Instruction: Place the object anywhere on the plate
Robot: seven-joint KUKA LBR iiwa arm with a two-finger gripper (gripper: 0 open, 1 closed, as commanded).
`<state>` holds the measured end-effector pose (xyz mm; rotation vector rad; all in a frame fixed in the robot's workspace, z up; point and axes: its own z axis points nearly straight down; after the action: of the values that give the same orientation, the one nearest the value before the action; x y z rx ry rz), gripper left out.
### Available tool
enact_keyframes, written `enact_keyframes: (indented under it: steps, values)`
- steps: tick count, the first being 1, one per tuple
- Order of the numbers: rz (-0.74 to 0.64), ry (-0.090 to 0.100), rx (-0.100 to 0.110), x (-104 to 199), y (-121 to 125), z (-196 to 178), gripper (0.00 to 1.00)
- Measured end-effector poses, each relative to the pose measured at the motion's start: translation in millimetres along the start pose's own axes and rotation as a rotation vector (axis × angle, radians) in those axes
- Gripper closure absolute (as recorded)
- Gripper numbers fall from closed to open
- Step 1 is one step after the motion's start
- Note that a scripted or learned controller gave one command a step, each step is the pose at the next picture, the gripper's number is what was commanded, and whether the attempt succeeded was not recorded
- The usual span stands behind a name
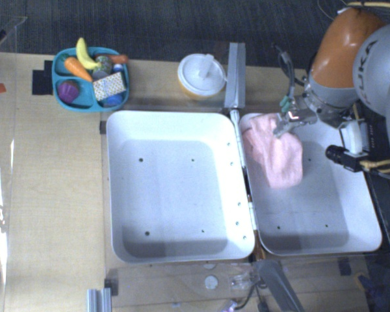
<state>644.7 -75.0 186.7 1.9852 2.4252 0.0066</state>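
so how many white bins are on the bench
2, side by side: the left bin, and the right bin, which holds a pink cloth under the gripper.

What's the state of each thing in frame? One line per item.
pink cloth: crumpled, lying in the right bin, upper left part.
gripper: at the cloth's top edge; grasp unclear.
left bin: upright on the bench.
blue tray: on the bench, holding toy food.
white lidded cup: upright, lid on.

Pink cloth soft, matt; bins smooth plastic.
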Motion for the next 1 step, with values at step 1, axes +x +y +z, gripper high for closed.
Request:
enact_keyframes:
  steps: [1]
  values:
    - [-0.009,0.0,-0.001,1.1,3.0,-39.9,1.0]
